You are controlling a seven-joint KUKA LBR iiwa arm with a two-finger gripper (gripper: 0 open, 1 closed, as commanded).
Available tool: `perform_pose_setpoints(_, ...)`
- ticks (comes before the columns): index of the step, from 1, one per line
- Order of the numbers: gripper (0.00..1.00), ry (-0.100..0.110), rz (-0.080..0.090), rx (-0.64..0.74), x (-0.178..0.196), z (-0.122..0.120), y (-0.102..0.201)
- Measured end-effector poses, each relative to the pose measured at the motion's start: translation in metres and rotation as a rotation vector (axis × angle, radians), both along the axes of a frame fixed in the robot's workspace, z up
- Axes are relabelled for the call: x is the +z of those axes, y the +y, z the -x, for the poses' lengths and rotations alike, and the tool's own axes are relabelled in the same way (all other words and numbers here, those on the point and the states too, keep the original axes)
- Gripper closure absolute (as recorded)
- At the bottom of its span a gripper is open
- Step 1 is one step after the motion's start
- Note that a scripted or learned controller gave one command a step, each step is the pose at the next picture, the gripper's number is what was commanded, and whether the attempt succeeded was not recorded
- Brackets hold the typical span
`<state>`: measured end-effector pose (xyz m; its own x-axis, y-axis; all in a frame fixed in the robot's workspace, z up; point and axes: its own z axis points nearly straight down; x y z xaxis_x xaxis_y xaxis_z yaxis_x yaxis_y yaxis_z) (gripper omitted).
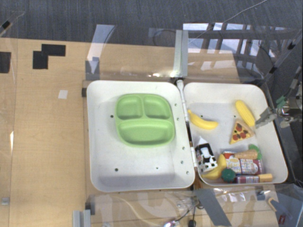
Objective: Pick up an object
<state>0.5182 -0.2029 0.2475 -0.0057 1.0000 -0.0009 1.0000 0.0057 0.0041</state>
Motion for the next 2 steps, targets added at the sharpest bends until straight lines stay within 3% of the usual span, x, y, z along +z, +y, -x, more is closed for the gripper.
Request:
perform_pose_setpoints(1, 0.0, 0.0, -0.001, -0.22, -0.0633, -0.0617, 0.0016)
perform_pose_setpoints(2, 0.0, 0.0, -0.001, -0.22, -0.063, -0.0617, 0.0015)
